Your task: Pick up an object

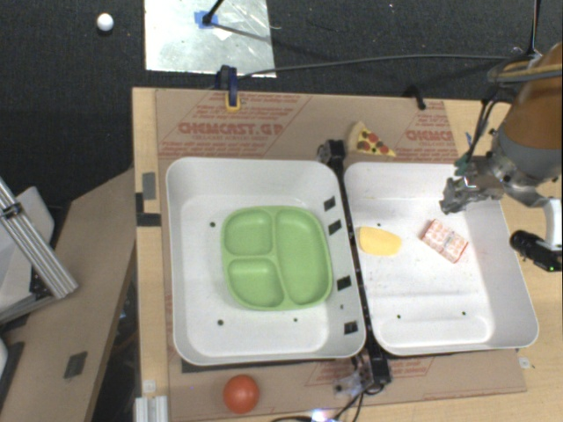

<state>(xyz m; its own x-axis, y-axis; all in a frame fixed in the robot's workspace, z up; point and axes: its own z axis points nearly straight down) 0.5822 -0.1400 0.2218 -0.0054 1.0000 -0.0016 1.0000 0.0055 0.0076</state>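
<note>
While my gripper (pixel 450 199) hangs over the right bin (pixel 493 323), whether its jaws are open I cannot tell. Below lie two things: one smooth yellow oval (pixel 380 241) and one pink patterned block (pixel 443 240). One glossy green three-compartment tray (pixel 276 257) fills the left bin (pixel 198 323).

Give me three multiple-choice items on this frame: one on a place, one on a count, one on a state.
1. Where does the green tray lie?
A. left bin
B. right bin
C. on the bench behind the bins

2. How many loose objects lie in the right bin?
A. none
B. two
C. four

3. How does the gripper stand to the pink packet?
A. pressed onto it
B. above and apart from it
C. carrying it over the left bin

Key: 1 A, it lies on the left bin's floor. 2 B, the yellow piece and the pink packet. 3 B, white floor shows between them.
</note>
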